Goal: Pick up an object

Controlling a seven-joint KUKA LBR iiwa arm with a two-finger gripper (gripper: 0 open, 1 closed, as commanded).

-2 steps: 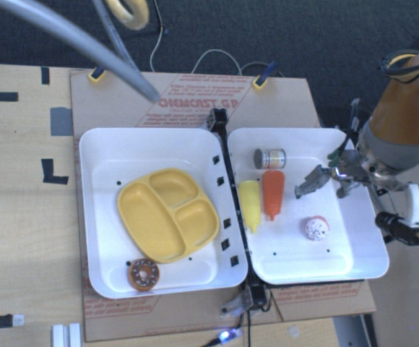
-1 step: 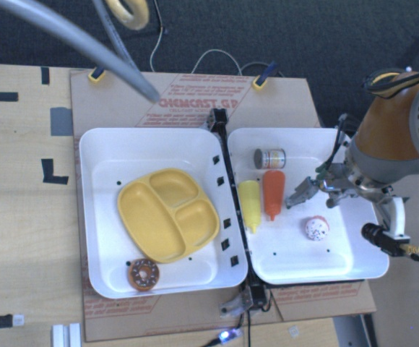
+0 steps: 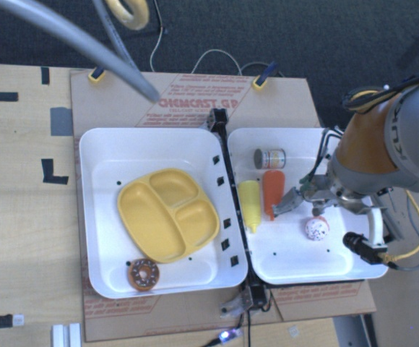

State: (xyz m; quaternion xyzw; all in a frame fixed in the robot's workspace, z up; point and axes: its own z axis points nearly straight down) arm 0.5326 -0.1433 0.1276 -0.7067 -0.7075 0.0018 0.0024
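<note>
White plastic bins sit side by side on the bench, and the arm (image 3: 379, 143) reaches over the right bin (image 3: 296, 270) from its right edge. The gripper (image 3: 296, 199) hangs low near the middle of that bin, its dark fingers (image 3: 287, 202) slanting down toward the orange carrot-like piece (image 3: 273, 190). Whether those fingers are spread or pressed together I cannot tell; they read as one dark wedge, and nothing shows between them.

Judging by that, the pick is not yet made. Every object lies on a bin floor. What remains is to close on something and lift it clear.

The likeliest target is the orange piece, since the fingertips sit just beside its right flank. It lies toward the left side of the right bin, with its long axis running from the bin's far edge to its near edge, nearly parallel to the divider between the bins. Touching or almost touching it on the left lies a yellow banana-like piece (image 3: 250, 204), with the same long axis and reaching a little nearer the front edge. A small tin can (image 3: 270, 158) lies on its side near the far edge, axis running left to right. A white speckled ball (image 3: 316, 229) rests just below the wrist.

In the left bin (image 3: 94, 194), a yellow divided plate (image 3: 167, 212) fills the middle and a chocolate doughnut (image 3: 144, 274) sits by the near edge.
</note>
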